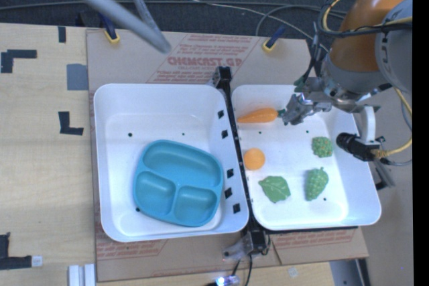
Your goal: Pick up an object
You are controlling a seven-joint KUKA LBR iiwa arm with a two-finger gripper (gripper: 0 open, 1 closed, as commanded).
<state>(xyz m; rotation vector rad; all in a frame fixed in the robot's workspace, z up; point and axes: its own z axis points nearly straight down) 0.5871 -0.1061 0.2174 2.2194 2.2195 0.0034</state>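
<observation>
The carrot [257, 116] is a short orange toy piece, tapered, lying on its side on the floor of the right bin [355, 214], close to the bin's far wall and the divider between the two bins. Its long axis runs roughly left to right, with the right end pointing at the gripper [293, 114].

Other items in the right bin: an orange round piece [253, 159] sits nearer the camera than the carrot, just beside the divider. A flat green leafy piece [275, 188] lies toward the near wall. Two knobbly green pieces, broccoli-like, are on the right half: one small [322, 147], one taller [316, 183] just nearer the camera. All four lie apart from one another and from the carrot.

The left bin [107, 110] holds a blue divided tray [177, 182] with three compartments, resting slightly askew on the bin floor.

The arm [365, 30] reaches in from the right, its orange band high over the right bin's far right corner, wrist angled down and leftward. The gripper is low over the bin at the carrot's right end, just beside or touching it; contact cannot be told. The fingers are dark and small here, and whether they are spread or closed cannot be told. The carrot is not seen between them.
</observation>
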